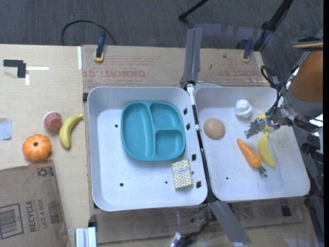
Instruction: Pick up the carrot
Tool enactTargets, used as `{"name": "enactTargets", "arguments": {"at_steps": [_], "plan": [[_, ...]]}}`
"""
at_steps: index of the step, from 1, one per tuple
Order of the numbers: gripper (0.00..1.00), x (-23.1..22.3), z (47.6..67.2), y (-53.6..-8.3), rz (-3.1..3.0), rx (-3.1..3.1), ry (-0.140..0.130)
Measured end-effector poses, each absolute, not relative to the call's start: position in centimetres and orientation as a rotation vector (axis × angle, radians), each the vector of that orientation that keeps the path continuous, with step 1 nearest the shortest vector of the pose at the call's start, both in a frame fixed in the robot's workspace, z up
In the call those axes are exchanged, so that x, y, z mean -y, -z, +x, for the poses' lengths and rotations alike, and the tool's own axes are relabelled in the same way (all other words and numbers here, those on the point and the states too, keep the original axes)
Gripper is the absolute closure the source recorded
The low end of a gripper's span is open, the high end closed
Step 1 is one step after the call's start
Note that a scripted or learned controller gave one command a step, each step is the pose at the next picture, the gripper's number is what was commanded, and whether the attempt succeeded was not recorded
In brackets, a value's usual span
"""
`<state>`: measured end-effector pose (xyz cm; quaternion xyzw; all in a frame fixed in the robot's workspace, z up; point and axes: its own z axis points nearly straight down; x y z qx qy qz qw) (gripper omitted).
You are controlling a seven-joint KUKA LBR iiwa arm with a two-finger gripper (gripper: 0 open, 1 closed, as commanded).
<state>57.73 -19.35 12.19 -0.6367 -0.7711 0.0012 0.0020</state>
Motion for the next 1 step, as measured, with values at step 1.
{"name": "enactTargets", "arguments": {"at_steps": [1], "plan": [[0.00,15.82,55.00,-8.99,-1.603,2.700,-0.001]]}}
